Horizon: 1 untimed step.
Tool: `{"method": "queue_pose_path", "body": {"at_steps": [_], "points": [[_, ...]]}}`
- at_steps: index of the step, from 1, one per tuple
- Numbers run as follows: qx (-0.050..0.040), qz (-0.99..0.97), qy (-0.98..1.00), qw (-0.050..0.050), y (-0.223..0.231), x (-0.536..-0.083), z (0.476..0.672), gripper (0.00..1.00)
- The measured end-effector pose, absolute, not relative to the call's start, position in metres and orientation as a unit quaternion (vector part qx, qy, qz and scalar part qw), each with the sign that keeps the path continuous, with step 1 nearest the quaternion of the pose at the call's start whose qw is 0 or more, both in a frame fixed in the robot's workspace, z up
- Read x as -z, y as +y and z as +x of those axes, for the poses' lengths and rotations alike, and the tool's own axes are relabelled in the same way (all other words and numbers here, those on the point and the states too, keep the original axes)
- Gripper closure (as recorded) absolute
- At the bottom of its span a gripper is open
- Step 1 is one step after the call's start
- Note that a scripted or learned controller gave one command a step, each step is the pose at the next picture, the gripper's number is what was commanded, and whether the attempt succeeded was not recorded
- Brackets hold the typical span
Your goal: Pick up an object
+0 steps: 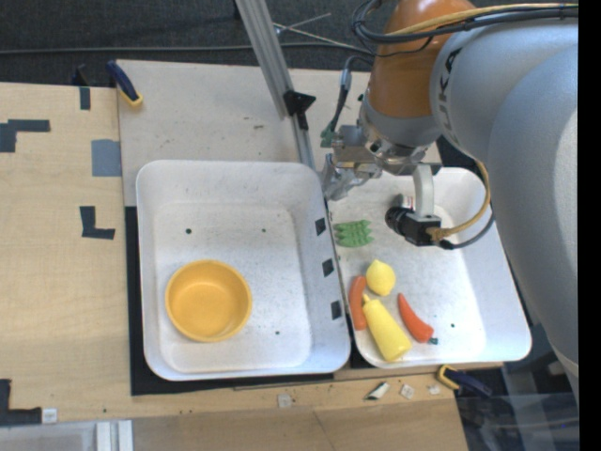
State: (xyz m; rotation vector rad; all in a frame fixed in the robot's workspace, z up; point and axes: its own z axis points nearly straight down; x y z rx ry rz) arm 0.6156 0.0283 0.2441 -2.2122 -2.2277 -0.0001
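the grey two-finger gripper point(340, 184) hangs over the far left corner of the right white bin point(488, 346), above the wall it shares with the left white bin point(150, 252); whether its jaws are spread or pressed together cannot be told. a green ridged toy point(354, 234) lies just below it. nearer sit a yellow lemon point(380, 276), a yellow bottle-shaped toy point(386, 330), an orange carrot point(358, 303) and a red chilli point(414, 318). a yellow bowl point(208, 300) rests in the left bin.

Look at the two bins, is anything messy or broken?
Nothing looks broken or spilled. The yellow bowl sits upright in the left bin. The toy foods lie loosely in the right bin, with the green piece apart from them.
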Motion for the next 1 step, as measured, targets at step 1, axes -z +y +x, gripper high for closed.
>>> {"method": "queue_pose_path", "body": {"at_steps": [1], "points": [[-0.0006, -0.705, -0.709, 0.000, 0.0692, -0.2253, 0.6526, 1.00]]}}
